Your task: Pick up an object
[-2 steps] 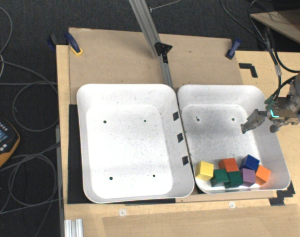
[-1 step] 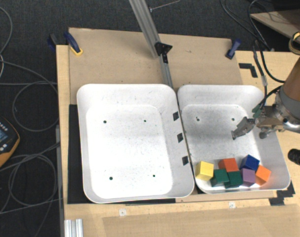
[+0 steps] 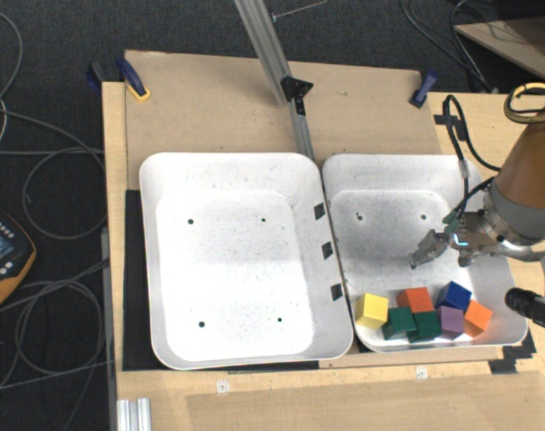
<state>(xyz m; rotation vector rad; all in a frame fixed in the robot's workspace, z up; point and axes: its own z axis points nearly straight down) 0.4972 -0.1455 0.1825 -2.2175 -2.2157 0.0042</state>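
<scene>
Blocks are lying in a tight cluster along the near edge of the right bin (image 3: 389, 182), closest to the camera. At the left end a yellow block (image 3: 373, 309) is sitting a little apart from the others. Next to it two green blocks (image 3: 413, 323) are touching each other, and a red block (image 3: 418, 298) is resting just behind them. A purple block (image 3: 452, 319) is lying beside the green ones, a blue block (image 3: 455, 294) is standing behind it, and an orange block (image 3: 478, 315) is closing the row at the right end. All are small cubes with plain, bright faces, and some are tilting slightly against their neighbours.

Above the cluster, the tool (image 3: 426, 251) is hanging over the middle of the right bin, pointing to the left, with nothing between its fingers. Whether the fingers are spread or closed I cannot tell, since they are looking like one grey shape. The tool is well clear of the blocks, behind them.

Beside it, the left bin (image 3: 227, 259) is lying with its wall touching the right bin. A metal bar (image 3: 272, 48) is running at a slant from the far side to the place where the bins are meeting. Blue clamps (image 3: 133, 81) are holding the far corners of the desk (image 3: 209, 106).
</scene>
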